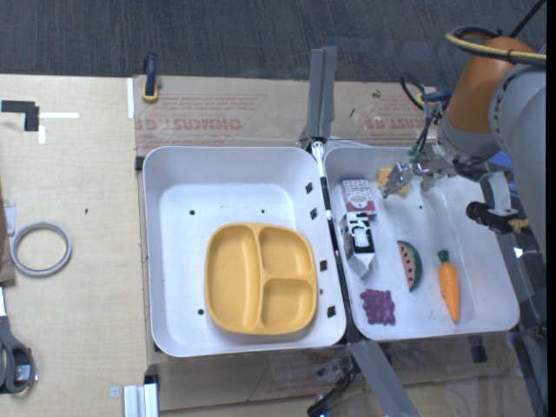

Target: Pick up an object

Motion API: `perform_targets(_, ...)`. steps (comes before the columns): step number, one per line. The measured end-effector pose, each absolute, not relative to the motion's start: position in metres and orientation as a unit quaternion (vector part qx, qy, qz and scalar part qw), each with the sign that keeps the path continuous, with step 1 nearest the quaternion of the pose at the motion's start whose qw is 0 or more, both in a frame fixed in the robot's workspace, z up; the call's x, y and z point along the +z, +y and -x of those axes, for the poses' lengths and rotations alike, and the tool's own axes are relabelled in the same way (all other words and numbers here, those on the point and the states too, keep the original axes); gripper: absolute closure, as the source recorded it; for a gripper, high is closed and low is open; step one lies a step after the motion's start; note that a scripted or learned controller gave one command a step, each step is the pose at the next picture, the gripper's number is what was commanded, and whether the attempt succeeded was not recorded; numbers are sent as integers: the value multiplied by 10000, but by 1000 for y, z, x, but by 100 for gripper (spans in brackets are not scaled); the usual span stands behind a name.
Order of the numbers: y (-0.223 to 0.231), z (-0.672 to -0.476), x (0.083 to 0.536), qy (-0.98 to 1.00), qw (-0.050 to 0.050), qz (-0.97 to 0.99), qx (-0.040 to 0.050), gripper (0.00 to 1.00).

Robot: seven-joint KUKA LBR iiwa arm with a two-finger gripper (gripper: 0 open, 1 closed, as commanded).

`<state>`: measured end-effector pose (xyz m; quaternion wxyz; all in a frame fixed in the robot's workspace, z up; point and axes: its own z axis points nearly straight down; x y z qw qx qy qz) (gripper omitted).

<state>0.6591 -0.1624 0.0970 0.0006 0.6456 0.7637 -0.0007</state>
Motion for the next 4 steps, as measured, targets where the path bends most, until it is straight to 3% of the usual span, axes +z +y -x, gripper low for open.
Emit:
perform_targets(1,-197,-585,92,7745,6,-6326,-6,0)
perform_targets(2,-220,-576,203,6567,3,-7541,-11,0)
perform_targets(3,-182,-648,92,5951,8,-8036,-5,0)
perform_targets(4,-140,-655,90,4353,-38,-9002,-69,0)
